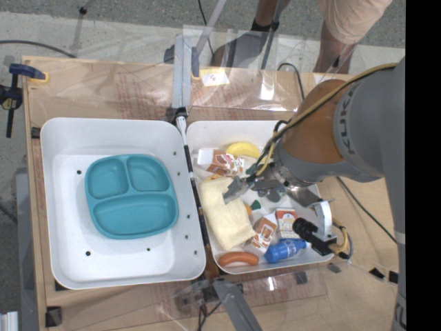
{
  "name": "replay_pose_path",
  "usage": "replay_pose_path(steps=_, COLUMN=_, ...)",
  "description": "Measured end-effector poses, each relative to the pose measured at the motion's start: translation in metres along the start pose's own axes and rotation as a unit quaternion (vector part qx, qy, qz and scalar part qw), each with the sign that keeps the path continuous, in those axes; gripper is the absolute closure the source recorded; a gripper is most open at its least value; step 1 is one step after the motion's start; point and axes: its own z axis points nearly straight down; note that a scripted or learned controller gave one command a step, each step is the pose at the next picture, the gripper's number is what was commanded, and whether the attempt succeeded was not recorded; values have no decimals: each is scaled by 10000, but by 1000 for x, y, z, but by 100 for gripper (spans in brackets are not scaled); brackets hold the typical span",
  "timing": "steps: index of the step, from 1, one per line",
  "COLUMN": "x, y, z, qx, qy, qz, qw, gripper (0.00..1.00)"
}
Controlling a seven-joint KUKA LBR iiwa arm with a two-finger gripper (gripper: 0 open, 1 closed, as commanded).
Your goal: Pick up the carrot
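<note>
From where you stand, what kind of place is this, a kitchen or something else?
Probably a robot test bench, not a kitchen: a grey arm reaches over two white bins, one holding toy food, the other a teal divided plate, with clamps and cables around.

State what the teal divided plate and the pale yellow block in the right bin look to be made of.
Teal plate: likely moulded plastic; smooth, uniform colour, soft sheen, rounded compartment ridges. Pale yellow block: probably sponge or foam; matte, slightly rough surface, soft-looking edges. Uncertain from this view.
</note>
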Motion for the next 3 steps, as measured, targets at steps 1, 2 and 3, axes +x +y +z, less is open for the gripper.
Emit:
replay_pose_path(steps=1, x=-48, y=13, z=23, qx=-15, qy=-12, qz=64, qw=10000, gripper=0)
replay_pose_path(steps=2, x=-52, y=-54, z=-36, qx=-12, qy=-3, qz=1399, qw=9902, gripper=0)
replay_pose_path(steps=3, x=-44, y=0, z=27, qx=-5, qy=-7, qz=1288, qw=9917, gripper=0)
